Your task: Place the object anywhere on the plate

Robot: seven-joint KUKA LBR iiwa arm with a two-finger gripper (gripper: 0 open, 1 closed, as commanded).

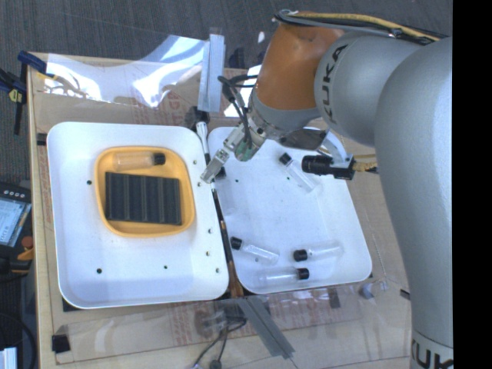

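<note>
Plate [144, 223]: we see a yellow tray-like plate with a dark ribbed insert, lying in the left bin [77, 260].
Objects: we count several clear tubes with black caps in the right bin [338, 221], right of the plate; one [295, 168] near the bin's upper middle, three [254, 250] [317, 253] [283, 277] along its front edge.
Tube on the plate [141, 159]: one more capped tube lies in the plate's top channel.
Gripper [214, 167]: we see it over the right bin's upper-left corner, just right of the plate, at the seam between bins; we cannot tell how its fingers stand, nor whether anything sits between them.
Arm [361, 83]: reaches in above the right bin.
</note>
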